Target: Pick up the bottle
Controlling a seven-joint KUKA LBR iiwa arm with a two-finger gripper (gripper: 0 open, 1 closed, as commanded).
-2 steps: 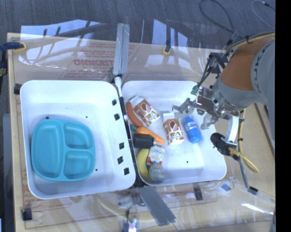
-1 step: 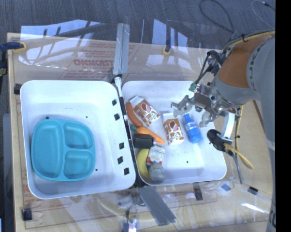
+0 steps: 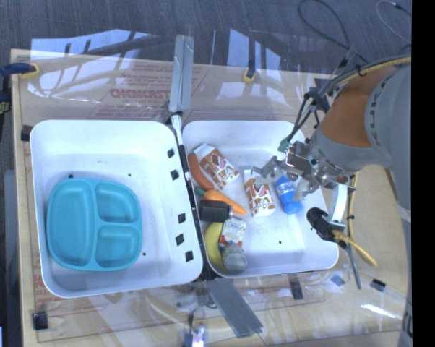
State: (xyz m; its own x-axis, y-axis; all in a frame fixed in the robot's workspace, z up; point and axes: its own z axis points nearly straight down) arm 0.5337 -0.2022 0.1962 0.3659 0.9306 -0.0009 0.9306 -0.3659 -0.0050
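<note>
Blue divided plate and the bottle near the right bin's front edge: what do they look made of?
The blue divided plate looks like moulded plastic, matte, one even colour with soft rounded compartment ridges. The bottle seems clear plastic with a printed label and a greyish cap, though glass cannot be ruled out from this distance.

Faint reddish lettering [image 3: 141, 92] stands on the cardboard sheet [image 3: 95, 85] under the clear cover behind the bins; it seems to begin "CHEM", the rest blurred. The cartons' [image 3: 216, 167] red-and-white printing is too small to read.
</note>
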